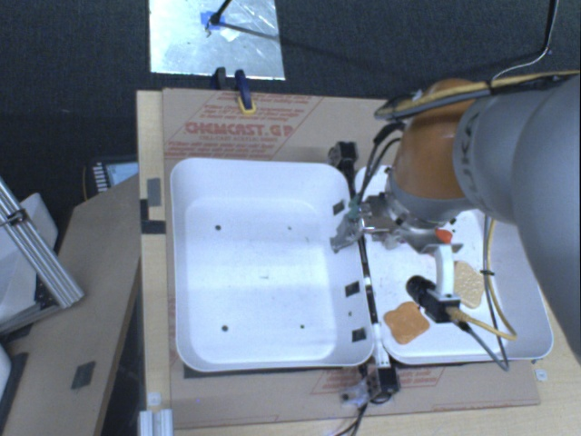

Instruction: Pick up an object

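Note:
My gripper (349,232) hangs low over the left edge of the right bin (526,339), close to the wall it shares with the left bin (195,243). A tan toast-shaped piece (406,322) lies flat at the front of the right bin. A pale round cracker-like piece (470,282) lies just right of it. A small red-orange thing (443,235) peeks out under the wrist. The orange-banded arm covers most of the right bin's back half. Nothing can be seen held at the gripper.
Both bins rest on a cardboard sheet (245,121) with clips (243,87) at its back edge. A shiny metal plate (216,25) lies behind it. An aluminium rail (36,252) slants at the far left.

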You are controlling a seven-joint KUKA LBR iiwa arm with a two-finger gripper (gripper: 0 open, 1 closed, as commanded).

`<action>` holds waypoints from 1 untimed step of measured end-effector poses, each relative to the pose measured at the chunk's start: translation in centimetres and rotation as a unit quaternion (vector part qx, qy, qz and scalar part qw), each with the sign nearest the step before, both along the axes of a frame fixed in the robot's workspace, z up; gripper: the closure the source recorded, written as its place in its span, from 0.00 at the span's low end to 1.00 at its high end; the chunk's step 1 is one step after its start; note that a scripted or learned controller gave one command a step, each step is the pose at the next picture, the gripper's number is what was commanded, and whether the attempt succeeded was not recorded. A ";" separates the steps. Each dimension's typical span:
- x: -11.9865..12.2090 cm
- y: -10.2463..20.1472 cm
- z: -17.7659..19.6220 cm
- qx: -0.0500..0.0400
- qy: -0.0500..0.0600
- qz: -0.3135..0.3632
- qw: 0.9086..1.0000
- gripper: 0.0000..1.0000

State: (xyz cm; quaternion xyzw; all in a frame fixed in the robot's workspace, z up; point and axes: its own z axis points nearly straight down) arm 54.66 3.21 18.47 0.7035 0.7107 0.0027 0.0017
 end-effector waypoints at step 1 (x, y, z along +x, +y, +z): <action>-0.2 -0.4 1.0 0.000 0.001 -0.002 1.000 1.00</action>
